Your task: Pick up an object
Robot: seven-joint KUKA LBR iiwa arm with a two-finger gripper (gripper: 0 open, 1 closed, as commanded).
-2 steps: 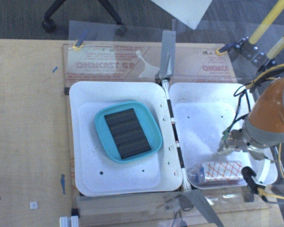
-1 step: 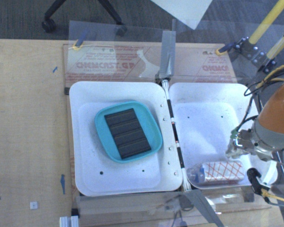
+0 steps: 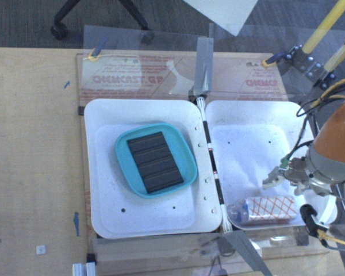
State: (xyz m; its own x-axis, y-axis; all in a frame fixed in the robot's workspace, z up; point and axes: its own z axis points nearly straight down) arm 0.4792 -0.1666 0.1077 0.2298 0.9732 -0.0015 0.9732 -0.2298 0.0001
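Observation:
A teal square plate [image 3: 124, 154] lies in the left bin [image 3: 103, 214]. On it rests a black ridged block [image 3: 155, 161]. In the right bin [image 3: 247, 125], along the near wall, a clear packet with a red crosshatch pattern [image 3: 268, 209] lies on its side. My gripper [image 3: 275, 179] hangs at the right side of the right bin, just above and to the right of that packet, with nothing visibly held. The arm's orange band [image 3: 336, 137] sits above it.
A divider strip [image 3: 210, 154] runs between the two bins. Cables [image 3: 310, 119] loop beside the arm at the right bin's far right corner. A clear sheet with red lettering [image 3: 132, 79] lies behind the bins.

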